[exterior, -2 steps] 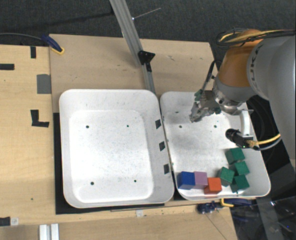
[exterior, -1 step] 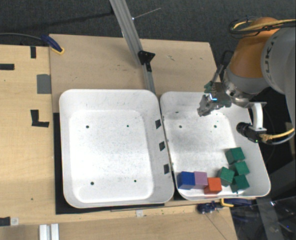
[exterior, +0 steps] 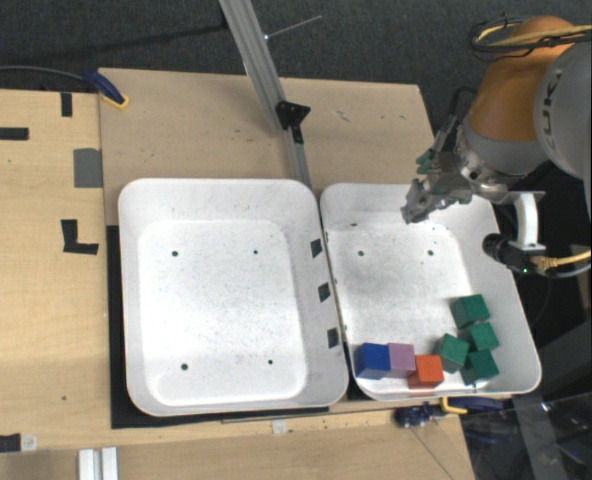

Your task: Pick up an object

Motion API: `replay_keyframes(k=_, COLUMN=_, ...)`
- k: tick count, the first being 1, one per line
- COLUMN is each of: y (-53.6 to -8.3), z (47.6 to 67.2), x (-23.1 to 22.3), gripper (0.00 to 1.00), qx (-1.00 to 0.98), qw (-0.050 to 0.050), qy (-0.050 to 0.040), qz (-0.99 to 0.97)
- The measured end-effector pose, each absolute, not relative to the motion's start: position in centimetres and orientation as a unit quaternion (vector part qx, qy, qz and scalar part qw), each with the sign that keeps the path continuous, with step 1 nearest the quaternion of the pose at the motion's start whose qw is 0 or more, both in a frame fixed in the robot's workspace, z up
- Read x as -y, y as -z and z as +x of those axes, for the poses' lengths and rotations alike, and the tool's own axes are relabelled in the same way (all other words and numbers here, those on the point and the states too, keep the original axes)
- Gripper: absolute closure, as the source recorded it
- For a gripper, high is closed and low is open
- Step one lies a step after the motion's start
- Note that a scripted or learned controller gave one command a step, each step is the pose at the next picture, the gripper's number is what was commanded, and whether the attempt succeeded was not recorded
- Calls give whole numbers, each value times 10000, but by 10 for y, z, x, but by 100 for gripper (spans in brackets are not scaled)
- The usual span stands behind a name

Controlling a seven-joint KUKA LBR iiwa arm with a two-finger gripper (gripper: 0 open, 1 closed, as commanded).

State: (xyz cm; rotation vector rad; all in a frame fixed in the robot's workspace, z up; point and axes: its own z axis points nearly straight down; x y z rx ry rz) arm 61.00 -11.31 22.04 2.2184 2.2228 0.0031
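Blocks crowd the near right corner of the right bin (exterior: 376, 208), one of two shallow white bins set side by side on a wooden table (exterior: 196, 138). A blue block (exterior: 373, 359) sits at the left end of the cluster, touching a lilac block (exterior: 402, 357), with an orange block (exterior: 428, 370) just beside that, against the bin's near wall. Four green blocks stand to their right: one (exterior: 469, 310) farthest from the near wall, another (exterior: 484, 336) just nearer, a third (exterior: 455, 350) close to the orange block, and a fourth (exterior: 480, 367) by the bin's right wall.

The grey arm (exterior: 536, 78), its orange band uppermost, reaches in from the right. Its tool (exterior: 419, 206) hangs over the far edge of the right bin, well apart from the blocks. Whether the tool is spread or pressed together cannot be told from this angle, and nothing can be made out in it.

The left bin (exterior: 216, 298) lies beside it, their walls touching. A metal rail (exterior: 256, 58) slants across the table from the far side to the gap between the bins. A blue and yellow clamp (exterior: 108, 88) rests at the far left edge of the table.
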Motion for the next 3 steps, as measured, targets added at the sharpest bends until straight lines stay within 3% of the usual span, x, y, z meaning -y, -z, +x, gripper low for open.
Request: replay_keyframes(k=3, y=-210, z=573, x=-33, gripper=100, qx=-7097, qw=-17, qy=4, qz=7045)
